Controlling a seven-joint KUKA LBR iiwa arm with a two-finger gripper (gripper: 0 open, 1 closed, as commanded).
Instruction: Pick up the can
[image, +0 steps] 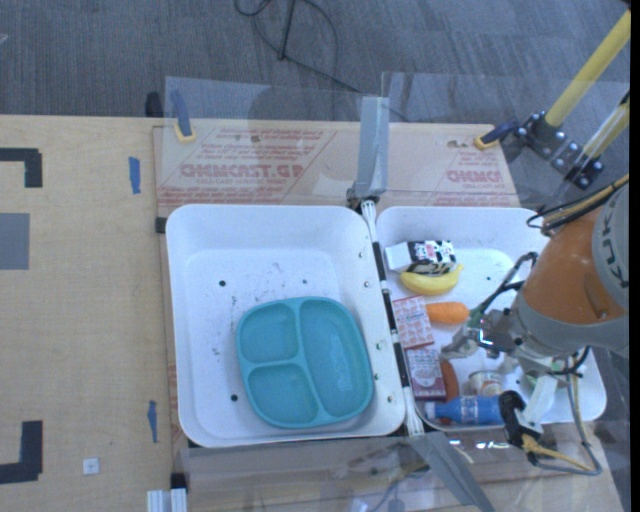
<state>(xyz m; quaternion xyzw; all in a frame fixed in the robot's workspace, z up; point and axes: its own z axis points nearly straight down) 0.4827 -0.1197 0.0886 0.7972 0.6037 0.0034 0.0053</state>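
Arm over the right bin (590, 395), near the can (487, 383).
The can stands at about 5 o'clock of the fingers (468, 340); whether these are released or clenched, I cannot tell.

We see arm (575, 285) reaching in from right, orange band above wrist, wrist bent down, gripper (478, 345) low; our view hides finger state.

Grey arm (590, 300) with orange band (black cables trailing).
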